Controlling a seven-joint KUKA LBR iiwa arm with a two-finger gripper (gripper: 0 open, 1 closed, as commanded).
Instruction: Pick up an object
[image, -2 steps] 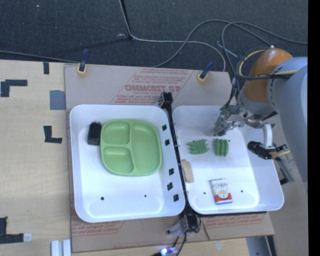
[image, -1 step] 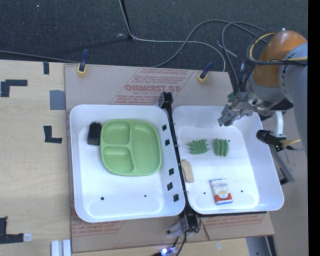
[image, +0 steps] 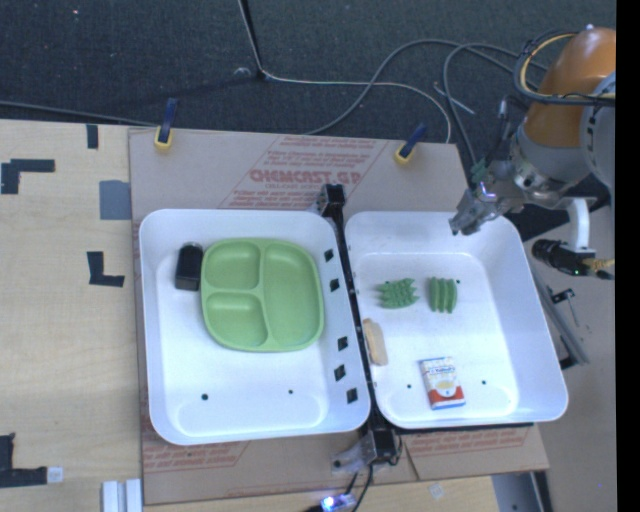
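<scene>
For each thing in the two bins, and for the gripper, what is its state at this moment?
green divided plate: lying flat in the left bin, compartments bare.
black block: resting against the plate's left edge.
two green toys: lying side by side, apart, in the right bin.
tan stick: lying along the right bin's left wall.
red and white box: lying flat.
gripper: over the right bin's far rim, holding nothing.

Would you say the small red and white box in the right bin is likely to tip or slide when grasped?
The box lies flat, so tipping seems unlikely. It looks small and probably light, so it may slide on the smooth right bin if nudged. If cardboard, it could dent.
</scene>
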